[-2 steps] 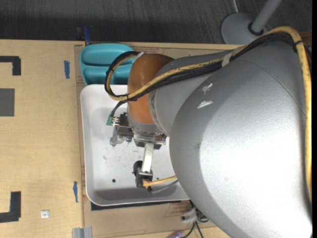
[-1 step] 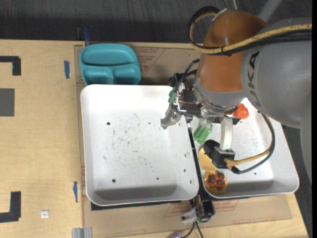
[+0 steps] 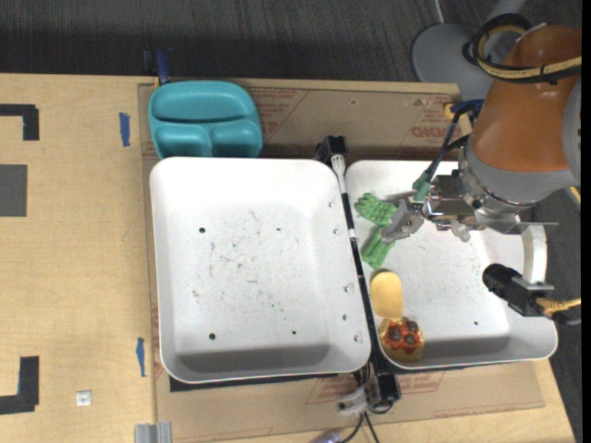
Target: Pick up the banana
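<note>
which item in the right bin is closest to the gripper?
The green toy, right beside the gripper. The yellow banana and the orange-red item lie nearer the bin's front-left corner.

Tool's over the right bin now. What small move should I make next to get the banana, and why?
Probably shift the tool toward the bin's front-left corner: it sits over the green toy, while the banana lies apart, nearer the camera, beside the divider and the red-orange toy.

Two shallow white plastic bins sit side by side, the left one (image 3: 249, 266) bare beside the right one (image 3: 462, 312), where a green leafy toy (image 3: 374, 209) lies near a round orange-red patterned object (image 3: 403, 337), while a teal divided tray (image 3: 204, 118) rests behind.
</note>
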Controlling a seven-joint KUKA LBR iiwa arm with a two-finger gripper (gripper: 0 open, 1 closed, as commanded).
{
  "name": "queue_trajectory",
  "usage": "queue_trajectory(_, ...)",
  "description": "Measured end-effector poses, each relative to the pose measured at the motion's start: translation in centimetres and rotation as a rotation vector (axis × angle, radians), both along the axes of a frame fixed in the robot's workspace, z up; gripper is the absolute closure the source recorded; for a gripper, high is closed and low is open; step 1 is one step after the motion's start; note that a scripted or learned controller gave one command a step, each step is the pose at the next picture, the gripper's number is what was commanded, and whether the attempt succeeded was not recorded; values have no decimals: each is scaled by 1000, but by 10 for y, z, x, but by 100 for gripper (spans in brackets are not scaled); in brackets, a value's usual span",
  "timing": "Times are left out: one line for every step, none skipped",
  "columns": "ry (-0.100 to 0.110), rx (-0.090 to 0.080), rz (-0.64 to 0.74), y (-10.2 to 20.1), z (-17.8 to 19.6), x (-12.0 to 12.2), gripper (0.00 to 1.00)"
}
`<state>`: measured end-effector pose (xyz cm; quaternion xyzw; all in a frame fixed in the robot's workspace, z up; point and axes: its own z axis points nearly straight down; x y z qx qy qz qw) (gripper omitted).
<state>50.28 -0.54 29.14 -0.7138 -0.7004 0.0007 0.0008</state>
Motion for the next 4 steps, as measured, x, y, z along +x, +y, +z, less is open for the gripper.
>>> queue_trajectory(-1,0,-84,92,-107,-24,0)
queue_trajectory(-2,2,-171,176,-204,-24,0)
queue_trajectory(0,-1,-370,230,-144,-23,0)
queue_trajectory(-4,2,-324,231,-206,-23,0)
